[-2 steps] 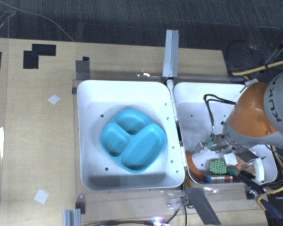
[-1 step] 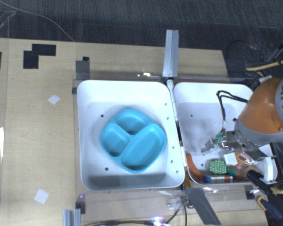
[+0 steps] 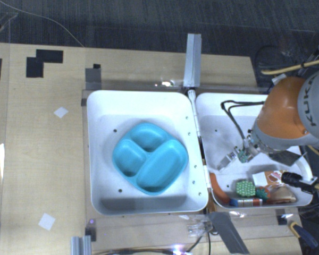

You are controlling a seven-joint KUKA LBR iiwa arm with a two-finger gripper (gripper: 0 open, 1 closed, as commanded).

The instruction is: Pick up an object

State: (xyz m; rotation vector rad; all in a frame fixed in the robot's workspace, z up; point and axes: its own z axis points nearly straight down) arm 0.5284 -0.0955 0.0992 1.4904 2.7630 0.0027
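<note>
In the right bin, my gripper hangs low over the bin floor, below the grey arm with its orange band. Just in front of it, along the bin's near wall, lies a heap of small objects: a green knobbly round piece, a curved orange-brown strip, a red and white packet, a brown item and a blue pen-like stick. The gripper is apart from the heap, a little behind it. Nothing shows in its grasp.
The left bin holds a blue divided plate at its middle. A metal post stands behind the wall shared by the bins. Black cables loop over the right bin's far part.
</note>
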